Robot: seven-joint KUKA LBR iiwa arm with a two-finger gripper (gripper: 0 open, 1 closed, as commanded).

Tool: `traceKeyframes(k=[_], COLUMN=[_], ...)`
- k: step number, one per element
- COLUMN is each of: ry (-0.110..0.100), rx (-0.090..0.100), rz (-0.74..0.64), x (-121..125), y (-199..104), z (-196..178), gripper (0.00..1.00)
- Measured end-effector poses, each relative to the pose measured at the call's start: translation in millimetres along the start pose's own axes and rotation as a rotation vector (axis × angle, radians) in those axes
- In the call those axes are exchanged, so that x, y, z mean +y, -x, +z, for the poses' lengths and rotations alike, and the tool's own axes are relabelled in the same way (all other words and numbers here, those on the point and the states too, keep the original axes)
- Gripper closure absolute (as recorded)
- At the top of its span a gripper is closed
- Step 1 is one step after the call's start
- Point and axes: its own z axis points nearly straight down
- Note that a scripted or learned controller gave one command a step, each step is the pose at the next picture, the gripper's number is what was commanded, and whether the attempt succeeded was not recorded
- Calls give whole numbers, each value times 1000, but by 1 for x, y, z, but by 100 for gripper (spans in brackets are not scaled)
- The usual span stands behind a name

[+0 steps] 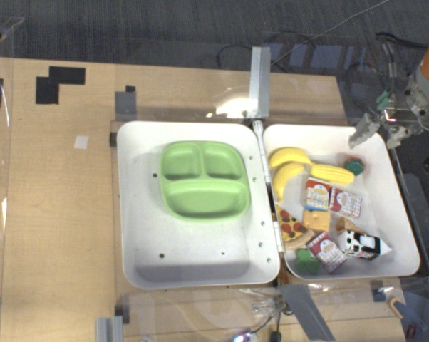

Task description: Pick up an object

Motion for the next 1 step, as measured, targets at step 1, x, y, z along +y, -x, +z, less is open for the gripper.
traceKeyframes(k=[1], ry=[20], rx=[-3], rz=[-27], x=[-7], y=[-13], z=[167], gripper=[0])
